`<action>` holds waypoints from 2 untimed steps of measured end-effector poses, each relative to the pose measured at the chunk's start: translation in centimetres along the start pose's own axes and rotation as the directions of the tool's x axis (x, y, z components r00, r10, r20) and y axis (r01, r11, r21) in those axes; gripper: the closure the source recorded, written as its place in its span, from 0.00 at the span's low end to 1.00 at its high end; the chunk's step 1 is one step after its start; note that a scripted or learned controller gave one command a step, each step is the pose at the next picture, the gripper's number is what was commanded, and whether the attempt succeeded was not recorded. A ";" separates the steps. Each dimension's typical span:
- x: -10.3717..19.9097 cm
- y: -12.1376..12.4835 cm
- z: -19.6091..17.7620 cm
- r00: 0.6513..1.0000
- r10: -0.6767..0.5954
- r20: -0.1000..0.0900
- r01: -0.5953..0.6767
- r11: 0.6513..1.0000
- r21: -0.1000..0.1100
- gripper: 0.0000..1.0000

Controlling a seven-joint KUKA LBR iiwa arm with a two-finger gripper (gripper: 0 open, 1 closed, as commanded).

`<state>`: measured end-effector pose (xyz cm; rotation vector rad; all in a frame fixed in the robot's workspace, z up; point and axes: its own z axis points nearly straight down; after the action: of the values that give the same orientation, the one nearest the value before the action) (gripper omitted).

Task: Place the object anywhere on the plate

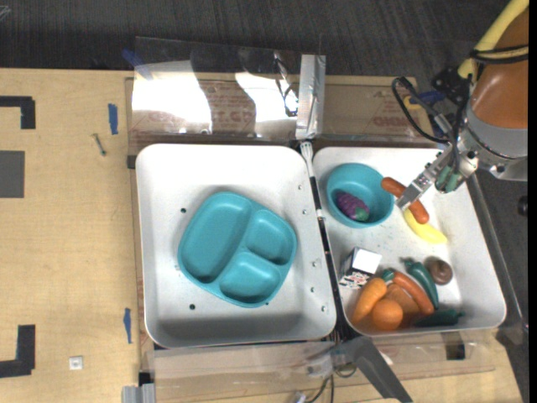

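Where the near edge of the right bin [482, 250] held a heap of toys, the tool [413, 193] hovered farther back over a sausage-like object [406, 201]; whether its fingers gripped it I cannot tell. Leftward, the plate [237, 248] lay in the left bin [159, 183].

The teal three-compartment plate [238, 248] looks like smooth matt plastic, as does the small teal bowl [361, 185]. Both shallow white bins [159, 183] have a smooth, faintly glossy plastic finish. The tan bench top [63, 225] looks like matt unvarnished wood.
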<state>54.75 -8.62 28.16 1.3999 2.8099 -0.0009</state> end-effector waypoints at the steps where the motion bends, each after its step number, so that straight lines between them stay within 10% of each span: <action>1: 3.2 7.2 9.8 0.930 -0.367 -0.005 0.367 0.930 0.000 1.00; 2: 10.4 12.0 7.3 0.828 -0.561 0.005 0.561 0.828 -0.006 1.00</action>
<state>58.05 6.89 20.87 0.5128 3.0915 0.0054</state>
